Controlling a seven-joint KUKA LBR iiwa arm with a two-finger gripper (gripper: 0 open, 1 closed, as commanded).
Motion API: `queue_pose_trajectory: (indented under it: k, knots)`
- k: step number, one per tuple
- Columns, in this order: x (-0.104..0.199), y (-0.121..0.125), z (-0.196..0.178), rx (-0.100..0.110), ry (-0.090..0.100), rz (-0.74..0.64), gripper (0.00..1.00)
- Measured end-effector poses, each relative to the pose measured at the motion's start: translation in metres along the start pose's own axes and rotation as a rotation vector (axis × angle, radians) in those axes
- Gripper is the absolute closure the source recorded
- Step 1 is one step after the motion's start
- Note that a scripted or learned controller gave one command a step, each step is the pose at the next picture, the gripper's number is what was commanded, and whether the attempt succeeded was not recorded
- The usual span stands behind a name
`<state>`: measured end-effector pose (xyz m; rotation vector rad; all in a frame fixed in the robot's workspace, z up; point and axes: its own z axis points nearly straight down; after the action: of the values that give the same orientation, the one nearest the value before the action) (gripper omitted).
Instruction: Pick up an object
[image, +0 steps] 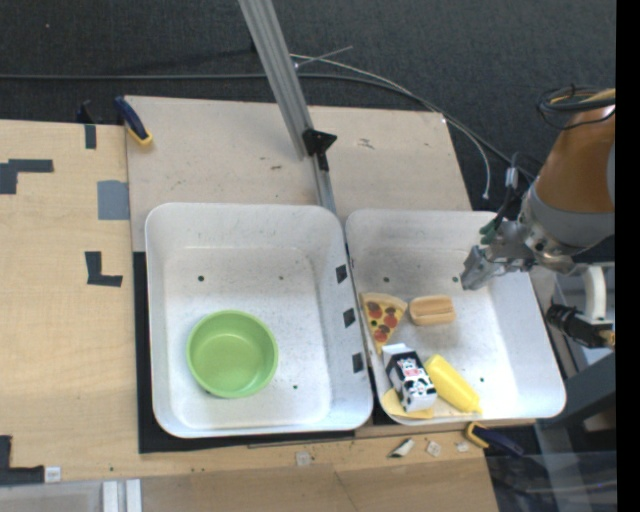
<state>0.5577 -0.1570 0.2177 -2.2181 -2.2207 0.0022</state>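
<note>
The gripper hung over the right bin, at two o'clock from the bread roll; its opening I cannot tell.

The right bin holds four items crowded along its near-left side: pizza slice, bread roll, milk carton, and corn cob. Carton and corn lie just beside each other, leaving little side room between them. The bin's far half and right side are open floor.

The gripper hangs over the right bin's far-right area, near the roll.

In the left bin, a green bowl occupies the near-left; remaining floor is open.

A metal pole slants over the bench beyond the bins.
</note>
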Motion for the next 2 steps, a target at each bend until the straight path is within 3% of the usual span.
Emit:
queue_pose_trajectory:
  k: [1, 2]
  knots:
    - [0.0, 0.0, 0.0, 0.0, 0.0, 0.0, 0.0]
    - [0.002, -0.011, 0.054, 0.005, 0.0, 0.001, 0.0]
